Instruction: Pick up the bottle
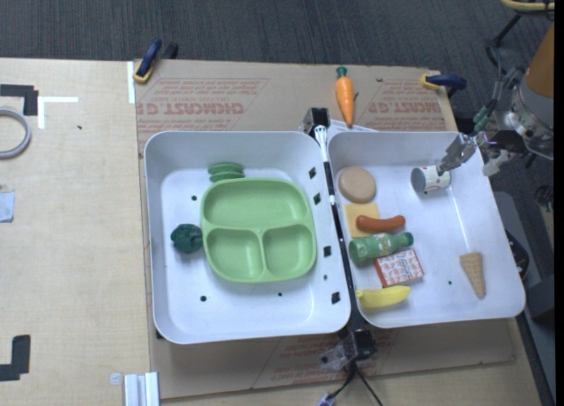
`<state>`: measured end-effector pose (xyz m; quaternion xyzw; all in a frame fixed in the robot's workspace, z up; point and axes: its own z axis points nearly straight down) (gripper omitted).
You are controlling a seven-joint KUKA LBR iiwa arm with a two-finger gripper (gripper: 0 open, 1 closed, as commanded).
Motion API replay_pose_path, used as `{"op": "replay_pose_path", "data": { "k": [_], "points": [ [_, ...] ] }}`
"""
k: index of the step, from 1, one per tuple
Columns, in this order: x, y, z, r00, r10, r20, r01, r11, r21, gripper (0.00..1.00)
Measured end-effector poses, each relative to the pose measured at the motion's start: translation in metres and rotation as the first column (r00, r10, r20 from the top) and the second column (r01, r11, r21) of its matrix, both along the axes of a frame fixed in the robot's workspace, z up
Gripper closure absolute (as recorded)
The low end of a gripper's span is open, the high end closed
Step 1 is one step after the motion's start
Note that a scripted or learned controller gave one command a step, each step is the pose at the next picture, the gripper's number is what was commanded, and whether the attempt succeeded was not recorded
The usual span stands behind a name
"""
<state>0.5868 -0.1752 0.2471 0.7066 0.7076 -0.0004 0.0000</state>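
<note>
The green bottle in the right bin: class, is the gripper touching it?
Apart. In the camera view the gripper hangs near the right bin's back, while the green bottle lies on its side nearer the middle, with bare white floor plainly between them.

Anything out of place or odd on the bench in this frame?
Yes: a toy carrot lies on the cardboard behind the two bins, outside both. The green bottle lies on its side in the right bin, among other toy food.

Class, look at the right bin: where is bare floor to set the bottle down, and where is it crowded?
Bare floor lies in the right bin between the bottle and the cone, and below the gripper along the right wall. The bin's left side is crowded: bun, sausage, bottle, box, banana.
</note>
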Motion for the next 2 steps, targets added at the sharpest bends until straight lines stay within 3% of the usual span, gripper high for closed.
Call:
{"op": "replay_pose_path", "data": {
  "k": [1, 2],
  "points": [
    [0.0, 0.0, 0.01, 1.0, 0.002, 0.001, -0.002, 1.0, -0.001, 1.0],
    [-0.059, -0.041, 0.056, 0.991, -0.133, 0.001, 0.133, 0.991, -0.001, 1.0]
  ]
}}
